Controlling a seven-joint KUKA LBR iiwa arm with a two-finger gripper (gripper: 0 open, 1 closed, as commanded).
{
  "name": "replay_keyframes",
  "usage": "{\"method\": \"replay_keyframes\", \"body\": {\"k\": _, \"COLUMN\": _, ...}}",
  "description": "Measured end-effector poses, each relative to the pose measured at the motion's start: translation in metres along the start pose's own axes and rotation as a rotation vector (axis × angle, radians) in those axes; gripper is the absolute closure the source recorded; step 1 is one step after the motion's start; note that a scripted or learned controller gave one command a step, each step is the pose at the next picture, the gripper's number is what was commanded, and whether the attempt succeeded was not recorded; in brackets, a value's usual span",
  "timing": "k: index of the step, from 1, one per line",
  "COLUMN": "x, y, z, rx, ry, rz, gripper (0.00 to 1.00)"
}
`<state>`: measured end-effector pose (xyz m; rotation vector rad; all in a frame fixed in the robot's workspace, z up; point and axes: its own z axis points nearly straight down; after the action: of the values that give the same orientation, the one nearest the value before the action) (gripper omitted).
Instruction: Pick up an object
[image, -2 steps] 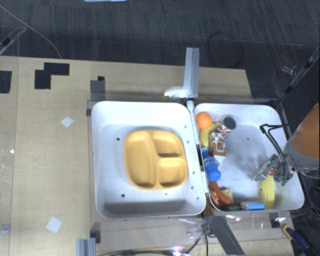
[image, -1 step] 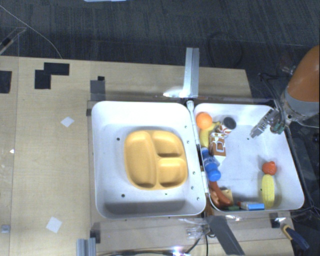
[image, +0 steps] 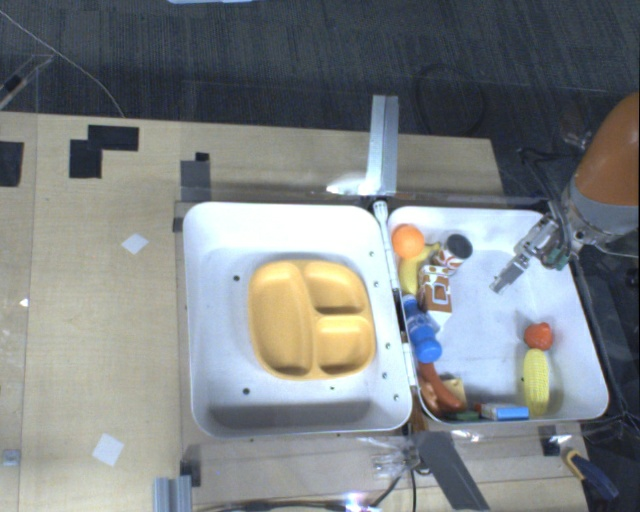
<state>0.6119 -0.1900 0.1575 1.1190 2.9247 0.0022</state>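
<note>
Right white bin (image: 500, 215): bare floor mid-bin; mixed small objects (image: 425, 300) crowd its left wall, yellow plastic corn cob (image: 536, 379) near right wall.

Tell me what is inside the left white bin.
The left white bin holds one yellow plastic tray with three compartments, lying flat near its middle. Whatever lies beneath that tray is covered.

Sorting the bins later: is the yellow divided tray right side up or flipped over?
Right side up. The yellow tray lies flat in the left bin, its three hollow compartments facing up.
</note>
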Motion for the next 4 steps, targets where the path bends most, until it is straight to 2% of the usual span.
{"method": "replay_keyframes", "body": {"k": 1, "x": 0.033, "y": -0.015, "z": -0.047, "rx": -0.001, "ry": -0.002, "rz": -0.012, "gripper": 0.0}}
{"method": "replay_keyframes", "body": {"k": 2, "x": 0.085, "y": -0.063, "z": -0.015, "rx": 0.003, "ry": 0.005, "rz": -0.056, "gripper": 0.0}}
{"method": "replay_keyframes", "body": {"k": 3, "x": 0.144, "y": -0.024, "z": 0.013, "rx": 0.0, "ry": 0.005, "rz": -0.211, "gripper": 0.0}}
{"method": "replay_keyframes", "body": {"k": 4, "x": 0.085, "y": -0.087, "z": 0.066, "rx": -0.001, "ry": -0.005, "rz": -0.246, "gripper": 0.0}}
